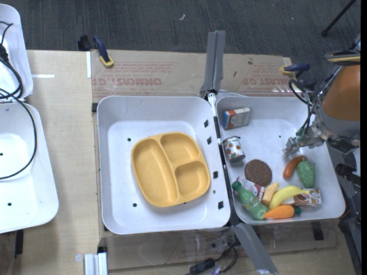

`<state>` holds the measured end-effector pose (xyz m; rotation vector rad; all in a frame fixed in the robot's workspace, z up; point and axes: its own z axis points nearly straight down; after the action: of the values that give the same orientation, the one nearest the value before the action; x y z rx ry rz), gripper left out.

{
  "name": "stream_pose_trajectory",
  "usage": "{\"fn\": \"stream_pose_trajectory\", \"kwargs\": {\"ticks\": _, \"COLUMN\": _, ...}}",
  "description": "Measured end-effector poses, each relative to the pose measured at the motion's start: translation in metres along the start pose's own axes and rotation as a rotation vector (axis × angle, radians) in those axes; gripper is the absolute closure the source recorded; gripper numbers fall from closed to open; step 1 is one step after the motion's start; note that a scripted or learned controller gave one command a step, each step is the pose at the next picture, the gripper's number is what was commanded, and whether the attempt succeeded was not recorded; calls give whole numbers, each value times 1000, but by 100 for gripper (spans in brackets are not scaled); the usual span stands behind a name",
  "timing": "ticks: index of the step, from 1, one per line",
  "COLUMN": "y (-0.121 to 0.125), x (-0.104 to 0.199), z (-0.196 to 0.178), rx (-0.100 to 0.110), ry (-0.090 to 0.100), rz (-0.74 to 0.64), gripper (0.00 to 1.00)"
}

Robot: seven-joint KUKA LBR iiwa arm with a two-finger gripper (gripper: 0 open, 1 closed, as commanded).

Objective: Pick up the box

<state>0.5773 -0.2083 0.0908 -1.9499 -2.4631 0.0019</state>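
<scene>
While the box (237, 118) hugs the far wall, jaws (293, 146) apart, state unclear

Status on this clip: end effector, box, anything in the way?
End effector low at right bin's right side, nothing held. Box at far-left corner, untouched. Can beside it; path clear.

A single grey robot arm enters from the right side of the view. An orange band wraps the arm just above its wrist, showing as a rounded orange mass near the right edge. Thin dark cables loop beside the arm at its upper left. Below the band the grey wrist narrows and angles down and to the left, ending in a small metallic gripper (293, 146). The gripper is too small and blurred to make out in detail.
</scene>
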Motion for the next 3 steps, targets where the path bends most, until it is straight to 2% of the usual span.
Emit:
{"fn": "stream_pose_trajectory", "kwargs": {"ticks": 1, "y": 0, "x": 0, "z": 0, "rx": -1, "ry": 0, "rz": 0, "gripper": 0}}
{"fn": "stream_pose_trajectory", "kwargs": {"ticks": 2, "y": 83, "x": 44, "z": -1, "rx": -3, "ry": -1, "rz": -4, "gripper": 0}}
{"fn": "stream_pose_trajectory", "kwargs": {"ticks": 3, "y": 96, "x": 49, "z": -35, "rx": -2, "ry": -2, "rz": 288, "gripper": 0}}
